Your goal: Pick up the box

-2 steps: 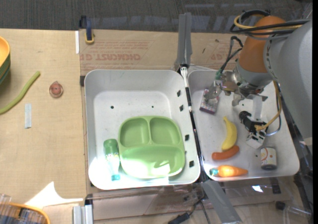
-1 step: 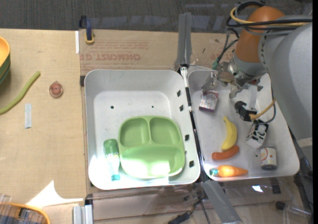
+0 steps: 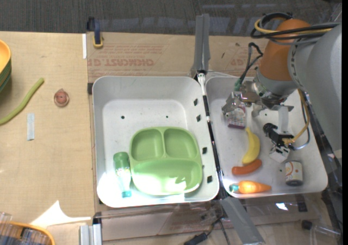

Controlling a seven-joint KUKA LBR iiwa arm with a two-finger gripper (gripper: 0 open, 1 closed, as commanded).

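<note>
Two white bins sit side by side on the worktop, and my claw [image 3: 237, 107] hangs low in the right bin [image 3: 315, 184], near its upper left corner. The box [image 3: 236, 117], small and pale with a purplish face, lies right under the claw, touching it or nearly so; whether the claw is released or clenched I cannot tell. I judge I am at the grasp itself: I should come straight down, centred on the box, and lift without dragging it toward the bin wall. Just beside the box lies a banana [image 3: 250, 147], then a reddish sausage-like piece [image 3: 246, 169], a carrot [image 3: 252, 187] and a small can [image 3: 293, 173], all near enough to nudge. The left bin [image 3: 106, 130] holds a green divided plate [image 3: 165, 159] and a green bottle [image 3: 122, 173], well apart.
</note>
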